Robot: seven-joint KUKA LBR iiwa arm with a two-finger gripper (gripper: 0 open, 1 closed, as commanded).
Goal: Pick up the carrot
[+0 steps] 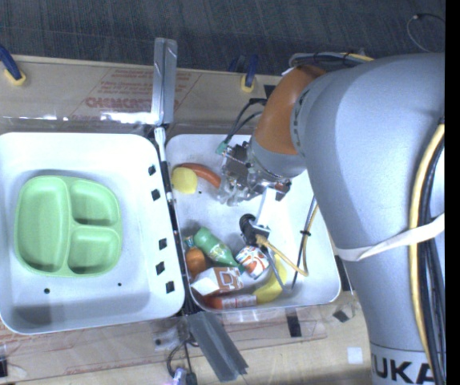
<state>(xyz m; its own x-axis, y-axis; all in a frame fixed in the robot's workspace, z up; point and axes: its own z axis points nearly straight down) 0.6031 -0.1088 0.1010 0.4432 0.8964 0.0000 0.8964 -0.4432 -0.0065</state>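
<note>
While we count two shallow white bins on the tabletop point(70, 87), the left bin point(6, 295) carries one green tray point(68, 224) of smooth plastic with three rounded compartments. The right bin point(318, 283) carries the clutter. We see one carrot point(202, 173), a slim orange taper lying near the bin's eleven o'clock corner, its left end touching one round yellow lemon-like fruit point(184, 180). Toward six o'clock sits a heap: one green bottle-shaped piece point(213, 247), one small orange ball point(195, 260), one red and white can point(252, 262), one flat orange and white carton point(220, 281) and one yellow banana shape point(272, 287), packed so closely that we cannot tell their edges apart. One grey arm point(374, 159) with an orange band covers the bin's three o'clock side and hides what lies beneath. Its claw point(242, 187) hangs just beside the carrot's right tip, at about three o'clock from it; the metal parts blur together, and we cannot tell whether the claw stands apart or together. Nothing shows clamped in it.
</note>
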